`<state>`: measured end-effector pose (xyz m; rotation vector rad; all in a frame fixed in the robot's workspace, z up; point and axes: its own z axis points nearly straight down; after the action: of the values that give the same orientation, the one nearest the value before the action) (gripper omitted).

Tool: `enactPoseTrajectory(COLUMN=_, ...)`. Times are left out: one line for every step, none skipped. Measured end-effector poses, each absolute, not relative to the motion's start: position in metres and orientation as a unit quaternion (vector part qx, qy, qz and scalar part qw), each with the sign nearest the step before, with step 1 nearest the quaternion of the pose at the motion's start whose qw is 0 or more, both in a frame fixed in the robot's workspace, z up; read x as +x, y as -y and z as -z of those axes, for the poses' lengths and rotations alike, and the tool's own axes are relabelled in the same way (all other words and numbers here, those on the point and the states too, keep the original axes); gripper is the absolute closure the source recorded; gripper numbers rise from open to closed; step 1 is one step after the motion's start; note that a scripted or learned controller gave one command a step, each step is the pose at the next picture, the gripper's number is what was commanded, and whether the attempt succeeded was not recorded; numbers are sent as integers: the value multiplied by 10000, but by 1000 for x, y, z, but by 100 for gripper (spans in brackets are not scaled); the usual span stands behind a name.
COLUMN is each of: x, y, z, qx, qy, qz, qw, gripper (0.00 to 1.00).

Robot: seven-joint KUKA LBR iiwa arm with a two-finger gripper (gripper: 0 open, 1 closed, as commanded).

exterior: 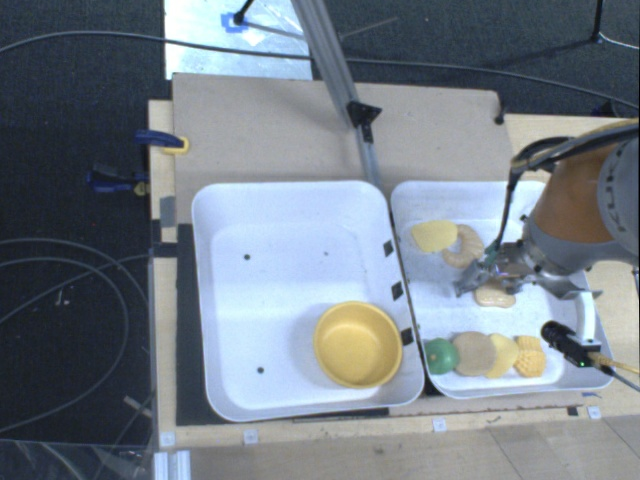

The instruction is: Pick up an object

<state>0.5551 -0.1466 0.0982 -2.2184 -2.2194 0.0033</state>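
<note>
Arm (590, 203): grey with an orange band, enters from 3 o'clock, reaches over the right bin.
Gripper (478, 280): low over the middle of the right bin, pointing toward 9 o'clock; tip just beside the tan pieces.
Grip state: cannot tell, tip too small and dark to read; nothing visibly held.
Right bin (415, 200): white, shallow, holds all the small food-like items.
Pale yellow piece (434, 234): at 10 o'clock in the right bin, touching the curved tan piece.
Curved tan piece (464, 249): just at 3 o'clock of the pale yellow piece, near the gripper tip, at its 11 o'clock.
Small tan piece (495, 296): lies flat at 5 o'clock of the gripper tip, right under the wrist, close or touching, can't say which.
Green item (440, 353): round, at 7 o'clock corner of the right bin, against the front wall.
Beige item (475, 353): touching the green item on its 3 o'clock side.
Yellow items (518, 356): a pale one and a ridged orange-yellow one, in a row at 3 o'clock of the beige item.
Left bin (260, 208): white, shallow, touching the right bin along the centre.
Yellow bowl (358, 343): upright, at 5 o'clock in the left bin, near the dividing wall.
Pole (335, 63): grey, slants in from 12 o'clock, ends at the bins' back edge.
</note>
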Motion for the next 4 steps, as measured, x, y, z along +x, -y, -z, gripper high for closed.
enactPoseTrajectory(x=558, y=147, z=-112, qx=-7070, qy=7072, qz=8, qw=-15, gripper=100)
enactPoseTrajectory(x=562, y=137, z=-169, qx=-7049, qy=7093, qz=22, qw=-30, gripper=100)
enactPoseTrajectory(x=565, y=145, z=-231, qx=-7053, qy=7089, qz=21, qw=-41, gripper=100)
enactPoseTrajectory(x=566, y=145, z=-245, qx=-7051, qy=7091, qz=10, qw=-17, gripper=100)
